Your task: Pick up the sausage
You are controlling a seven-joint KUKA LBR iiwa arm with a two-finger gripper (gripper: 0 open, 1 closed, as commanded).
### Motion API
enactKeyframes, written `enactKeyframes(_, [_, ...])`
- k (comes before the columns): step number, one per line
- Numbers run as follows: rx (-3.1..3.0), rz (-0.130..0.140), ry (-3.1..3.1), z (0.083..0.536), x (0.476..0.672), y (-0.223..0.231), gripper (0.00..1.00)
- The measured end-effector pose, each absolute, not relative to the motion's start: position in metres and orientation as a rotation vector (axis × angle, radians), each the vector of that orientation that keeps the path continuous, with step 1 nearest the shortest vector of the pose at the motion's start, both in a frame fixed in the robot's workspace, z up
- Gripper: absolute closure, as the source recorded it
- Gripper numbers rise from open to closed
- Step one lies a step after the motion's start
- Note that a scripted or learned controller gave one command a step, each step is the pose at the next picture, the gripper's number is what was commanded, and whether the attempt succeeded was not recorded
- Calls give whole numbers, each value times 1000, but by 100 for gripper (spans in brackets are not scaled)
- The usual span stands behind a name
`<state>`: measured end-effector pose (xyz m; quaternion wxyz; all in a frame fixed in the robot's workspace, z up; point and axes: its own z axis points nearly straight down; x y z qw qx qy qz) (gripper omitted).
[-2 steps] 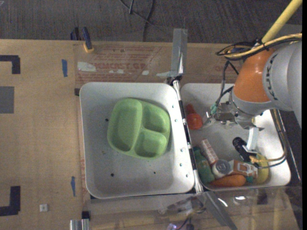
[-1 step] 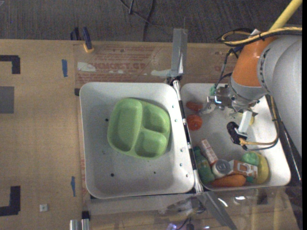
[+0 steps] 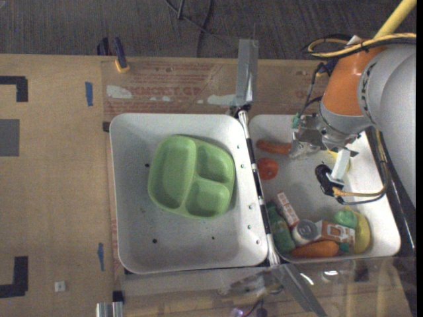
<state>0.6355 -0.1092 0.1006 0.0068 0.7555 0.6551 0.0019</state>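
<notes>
Gripper [image 3: 303,144] low over the right bin [image 3: 377,207], hung from the grey arm [image 3: 390,91] with its orange band; whether open or closed cannot be told, with nothing seen held. Sausage [image 3: 273,147] just left of the gripper, lying flat near the bin's far left corner, its right end touching or hidden under the gripper body. Tomato [image 3: 268,169] just nearer than the sausage, hard against the divider [image 3: 254,177] shared with the left bin [image 3: 132,197]. Along the right bin's near edge, a crowded heap: small red-and-white carton [image 3: 288,209] and orange carton [image 3: 336,230], printing too small to read, a can [image 3: 305,230], a carrot [image 3: 316,248], green pieces and a yellow one. Bare white floor between that heap and the sausage. Green sectioned plate [image 3: 192,176] mid-left bin, bare floor all round it. Faint red lettering on the cardboard [image 3: 172,88] beyond the bins, unreadable.
</notes>
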Motion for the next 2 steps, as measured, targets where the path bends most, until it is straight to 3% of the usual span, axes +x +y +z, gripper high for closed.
enactKeyframes(1, [2205,2,2234,186,613,-85,100])
enactKeyframes(2, [2205,1,2234,185,612,-85,0])
